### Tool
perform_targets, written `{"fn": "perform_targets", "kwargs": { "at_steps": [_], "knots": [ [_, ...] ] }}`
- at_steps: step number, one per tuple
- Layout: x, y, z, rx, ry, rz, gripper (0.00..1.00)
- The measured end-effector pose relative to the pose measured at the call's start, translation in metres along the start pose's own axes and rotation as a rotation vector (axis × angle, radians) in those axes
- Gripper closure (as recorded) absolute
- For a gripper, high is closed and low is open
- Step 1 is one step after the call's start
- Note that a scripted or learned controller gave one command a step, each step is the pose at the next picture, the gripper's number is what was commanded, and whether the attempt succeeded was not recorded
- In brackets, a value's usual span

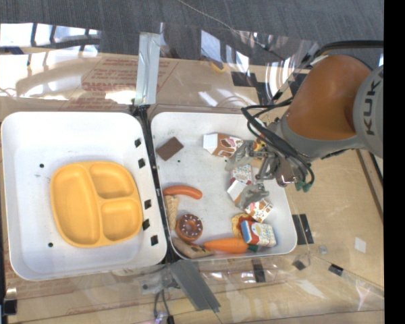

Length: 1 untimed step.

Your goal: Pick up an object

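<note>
My gripper hangs low over the right side of the right bin, reaching in from the right under the orange-banded wrist. Directly beneath it lies a small white and red carton, partly covered by the gripper. Close by are a patterned carton, a colourful juice box and a brown and white packet. Further left in the same bin lie a brown square, a sausage, a chocolate donut and a carrot.
The left bin holds a yellow divided plate. A waffle cone lies along the right bin's left wall. Black cables loop from the wrist over the bin's right edge. Cardboard and tape border the bins at the back.
</note>
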State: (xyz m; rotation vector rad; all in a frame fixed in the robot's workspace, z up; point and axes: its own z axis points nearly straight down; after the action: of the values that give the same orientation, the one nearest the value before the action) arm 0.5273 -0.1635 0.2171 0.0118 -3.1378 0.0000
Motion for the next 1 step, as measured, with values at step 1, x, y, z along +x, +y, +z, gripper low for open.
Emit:
{"fn": "perform_targets", "kwargs": {
  "at_steps": [1],
  "knots": [
    [-0.0456,-0.0424,0.1226,0.001,-0.01,0.159,0.0]
  ]
}}
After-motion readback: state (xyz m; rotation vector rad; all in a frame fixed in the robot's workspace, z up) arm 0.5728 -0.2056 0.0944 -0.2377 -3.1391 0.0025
